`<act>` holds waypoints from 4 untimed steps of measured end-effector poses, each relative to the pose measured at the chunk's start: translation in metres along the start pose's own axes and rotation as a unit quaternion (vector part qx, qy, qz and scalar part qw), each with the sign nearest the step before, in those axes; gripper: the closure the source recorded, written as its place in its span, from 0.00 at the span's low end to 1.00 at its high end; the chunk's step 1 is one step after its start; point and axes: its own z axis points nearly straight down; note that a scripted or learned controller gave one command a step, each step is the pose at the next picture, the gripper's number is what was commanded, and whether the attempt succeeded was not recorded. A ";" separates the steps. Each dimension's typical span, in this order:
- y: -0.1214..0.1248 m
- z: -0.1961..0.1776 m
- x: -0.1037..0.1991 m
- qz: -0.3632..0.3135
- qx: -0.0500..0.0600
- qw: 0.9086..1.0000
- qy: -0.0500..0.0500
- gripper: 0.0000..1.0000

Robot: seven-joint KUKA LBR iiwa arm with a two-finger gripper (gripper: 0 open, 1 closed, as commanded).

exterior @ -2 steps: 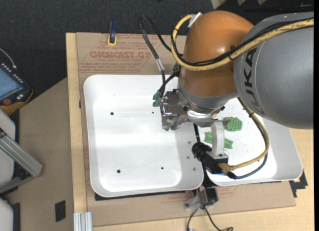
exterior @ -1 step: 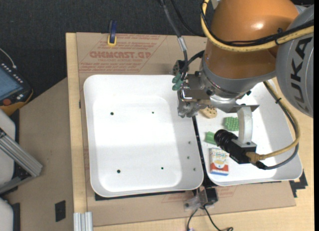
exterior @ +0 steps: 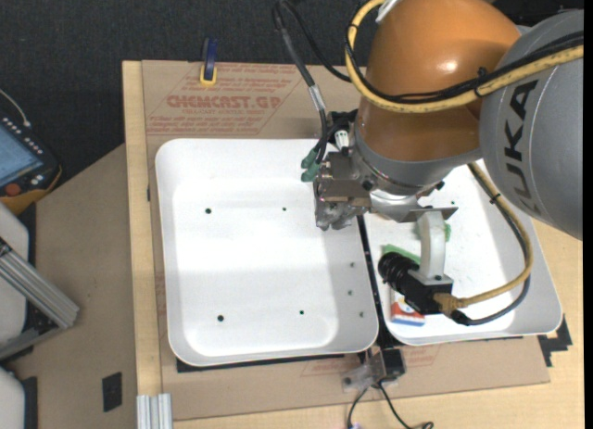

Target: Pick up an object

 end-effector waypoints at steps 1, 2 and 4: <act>0.000 0.050 -0.051 0.003 0.001 1.000 -0.001 1.00; 0.001 -0.042 -0.003 -0.003 -0.008 1.000 0.003 1.00; 0.001 -0.082 0.012 0.000 -0.005 1.000 0.001 1.00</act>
